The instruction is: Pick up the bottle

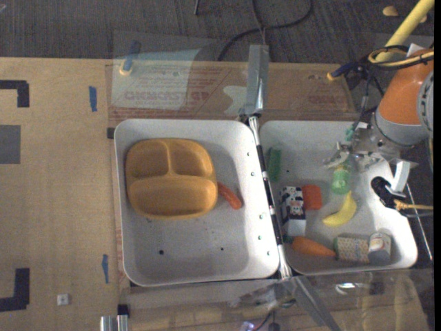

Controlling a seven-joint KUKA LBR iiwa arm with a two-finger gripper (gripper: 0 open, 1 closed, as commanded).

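Observation:
The bottle (340, 180) is small and translucent green. It stands in the right bin (406, 254), near its middle and just above the banana (342, 212). My gripper (349, 158) hangs over the upper part of that bin, directly above the bottle and close to its top. The metal fingers (334, 160) are spread apart and nothing sits between them. The bottle rests on the bin floor, apart from the fingers.
The right bin also holds a green item (275, 164), a cow-print carton (293, 204), an orange block (312, 197), a carrot (311, 247), a patterned box (353, 248) and a grey can (380, 246). In the left bin (200, 261) lie a yellow divided plate (171, 178) and an orange piece (231, 196).

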